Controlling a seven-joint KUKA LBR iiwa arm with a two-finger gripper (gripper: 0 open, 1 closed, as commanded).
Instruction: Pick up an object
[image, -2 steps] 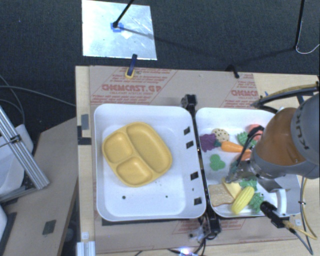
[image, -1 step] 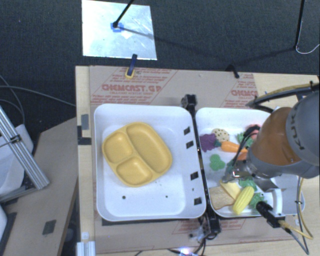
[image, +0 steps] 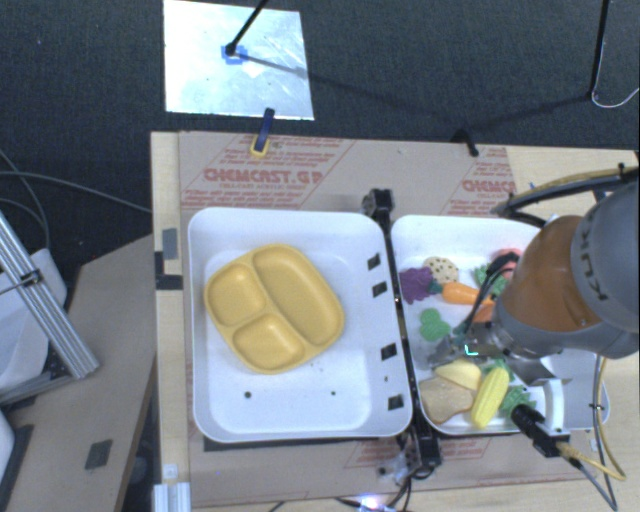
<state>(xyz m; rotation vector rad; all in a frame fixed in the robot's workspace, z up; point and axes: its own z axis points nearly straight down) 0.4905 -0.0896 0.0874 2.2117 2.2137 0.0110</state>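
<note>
While the arm's grey wrist and orange band cover much of the right bin (image: 470, 232), the gripper (image: 452, 350) sits low among the toy food, and whether it is wide or narrow cannot be told. Purple grapes (image: 417, 283), a cookie (image: 440, 268) and a carrot (image: 460, 294) lie near the bin's far left, a corn cob (image: 489, 395) near its front. A yellow divided plate (image: 274, 307) rests in the left bin (image: 215, 400).

A yellow tray (image: 274, 306) sits in a white bin (image: 215, 400) (purple grapes (image: 416, 283), orange carrot (image: 460, 294) alongside).
</note>
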